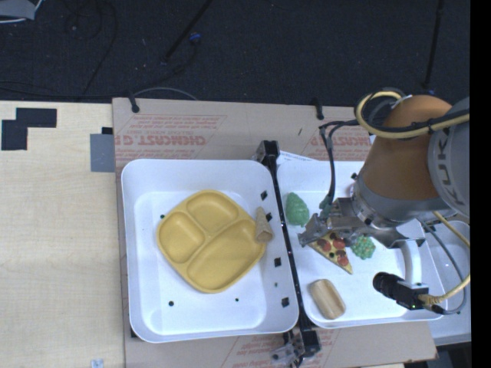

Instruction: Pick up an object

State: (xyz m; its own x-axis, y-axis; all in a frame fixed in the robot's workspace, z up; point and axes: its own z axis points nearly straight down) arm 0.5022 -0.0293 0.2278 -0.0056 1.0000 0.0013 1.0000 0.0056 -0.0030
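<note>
My gripper (313, 233) is low in the right bin (368, 313), under the orange-banded wrist. It sits at the upper left tip of a toy pizza slice (338, 252), and whether it touches the slice is unclear. A green leafy toy (297, 208) lies just up and left of the gripper. A small green broccoli piece (363, 246) rests to the right of the slice. A tan bread roll (327, 298) lies near the bin's front edge.
The left bin (146, 205) holds a yellow divided plate (209, 240) with a small tan block (263, 227) at its right edge. A black divider (280, 228) separates the bins. A black cable fitting (399, 290) hangs over the right bin's front right.
</note>
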